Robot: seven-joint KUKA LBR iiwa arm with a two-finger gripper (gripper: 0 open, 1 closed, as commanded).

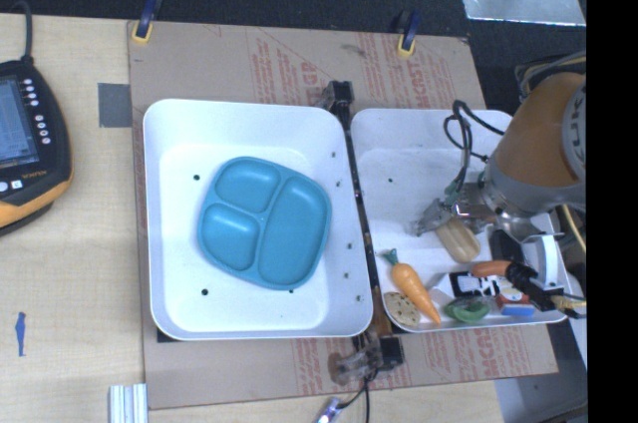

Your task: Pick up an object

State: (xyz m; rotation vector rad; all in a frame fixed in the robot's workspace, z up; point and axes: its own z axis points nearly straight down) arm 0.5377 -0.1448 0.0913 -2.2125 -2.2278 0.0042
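Far left, a black and orange handheld pendant (25, 147) lies on the wooden surface (70, 291), partly cut by the frame edge; a grey tape patch (114, 104) sits just right of it; a brown cardboard sheet (299, 62) covers the middle of the surface, held by two blue-and-yellow clamps (147, 17) at its far edge.

Left bin (169, 211): white, shallow; a blue divided plate (265, 221) with three compartments lies flat near its centre, apart from the walls.

Right bin (399, 152): touching the left bin along a shared edge; its far half bare; its near half crowded; an orange carrot (414, 289) with a green stub lies slantwise near the front left corner, resting over a pale speckled flat piece (402, 313); right of it a green ring-like item (467, 311), a black-and-white item (476, 285), a small orange-red item (490, 267), and a blue strip (518, 312) along the front wall; these are too small and jumbled to identify further.

Arm (543, 147): enters from the right, its orange band bulky above the right bin's right side, grey wrist angled down and leftward; black cables (461, 137) loop off it; the tool (446, 217) reaches low into the bin's middle, just beside a tan rounded object (461, 239); whether it touches that object, cannot tell; whether the tool is released or clenched, cannot tell.
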